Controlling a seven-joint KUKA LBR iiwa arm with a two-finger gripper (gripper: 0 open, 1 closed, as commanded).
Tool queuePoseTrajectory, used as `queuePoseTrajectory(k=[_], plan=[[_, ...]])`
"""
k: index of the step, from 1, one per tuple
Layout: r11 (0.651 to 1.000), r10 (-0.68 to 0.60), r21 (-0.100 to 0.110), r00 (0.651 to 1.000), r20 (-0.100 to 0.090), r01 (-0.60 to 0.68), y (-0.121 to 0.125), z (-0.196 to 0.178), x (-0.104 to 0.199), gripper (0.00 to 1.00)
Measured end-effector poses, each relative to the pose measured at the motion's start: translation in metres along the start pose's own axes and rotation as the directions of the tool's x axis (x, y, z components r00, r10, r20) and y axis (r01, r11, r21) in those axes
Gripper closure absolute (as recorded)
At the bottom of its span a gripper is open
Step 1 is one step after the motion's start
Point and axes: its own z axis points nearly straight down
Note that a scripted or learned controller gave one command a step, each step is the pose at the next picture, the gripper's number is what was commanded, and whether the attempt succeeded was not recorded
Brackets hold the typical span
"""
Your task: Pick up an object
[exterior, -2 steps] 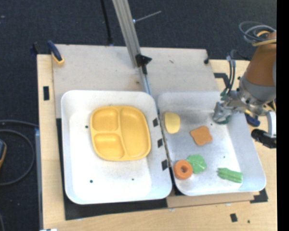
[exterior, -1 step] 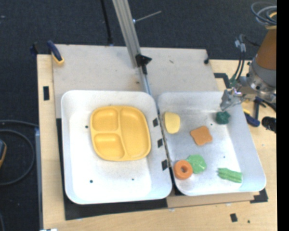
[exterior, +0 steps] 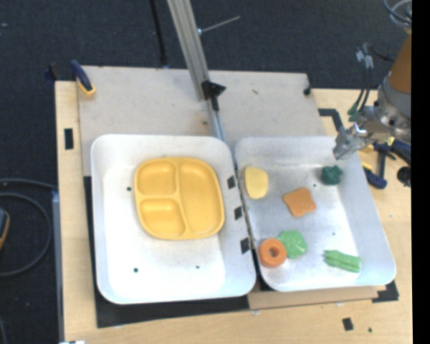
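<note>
The right bin (exterior: 369, 213) holds several small objects. They are a pale yellow piece (exterior: 256, 182), an orange block (exterior: 299, 202), a dark green lump (exterior: 332, 175), an orange ring (exterior: 273, 253) touching a light green piece (exterior: 294, 242), and a long green piece (exterior: 342, 261). My gripper (exterior: 346, 143) hangs at the far right corner of that bin, just above and right of the dark green lump. Nothing shows in its grasp.
The left bin (exterior: 115, 264) carries a yellow divided plate (exterior: 179, 197). A slanted metal post (exterior: 190, 38) rises behind the bins. Blue clamps (exterior: 376, 172) and cables sit by the right bin's outer edge.
</note>
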Motion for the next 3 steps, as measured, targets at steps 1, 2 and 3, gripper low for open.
queuePoseTrajectory(k=[1, 2, 3], plan=[[1.0, -0.002, 0.004, 1.0, -0.002, 0.002, -0.016, 0.008, 0.058, 1.0], [1.0, -0.002, 0.004, 1.0, -0.002, 0.002, -0.024, 0.015, 0.101, 1.0], [1.0, -0.003, 0.003, 1.0, -0.003, 0.003, -0.041, 0.007, 0.149, 1.0]])
